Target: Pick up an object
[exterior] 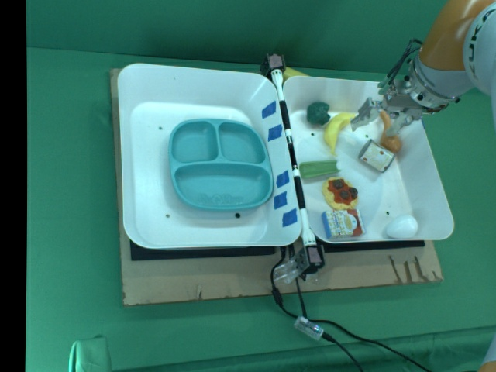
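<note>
Overhead, jaws [381, 122] hover by right bin's [434, 188] far rim, near banana [336, 127].

You see a grey arm [479, 33] with an orange band. Your gripper [385, 115] is bare metal, trailing thin dark cables

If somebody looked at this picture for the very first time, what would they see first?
Probably the big teal plate with three sections, sitting in the middle of the left white bin. Next comes the grey and orange robot arm reaching in from the right, its gripper hovering over the right bin. That bin holds little toy foods, like a yellow banana, green broccoli and a white egg.
</note>
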Action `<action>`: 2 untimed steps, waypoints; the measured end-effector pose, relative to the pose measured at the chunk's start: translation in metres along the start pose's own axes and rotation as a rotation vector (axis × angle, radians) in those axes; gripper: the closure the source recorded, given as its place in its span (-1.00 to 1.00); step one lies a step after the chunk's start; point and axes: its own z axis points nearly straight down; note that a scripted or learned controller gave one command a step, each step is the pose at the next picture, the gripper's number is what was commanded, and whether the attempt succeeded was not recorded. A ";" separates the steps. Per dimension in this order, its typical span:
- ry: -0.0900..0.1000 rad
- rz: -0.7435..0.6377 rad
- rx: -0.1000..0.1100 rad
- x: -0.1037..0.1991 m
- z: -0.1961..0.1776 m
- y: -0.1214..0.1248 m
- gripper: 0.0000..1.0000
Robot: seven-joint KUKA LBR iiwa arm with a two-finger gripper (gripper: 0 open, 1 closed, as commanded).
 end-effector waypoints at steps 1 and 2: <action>0.008 -0.005 -0.002 0.001 0.026 -0.056 -1.00; -0.006 0.003 -0.015 -0.005 0.010 -0.054 1.00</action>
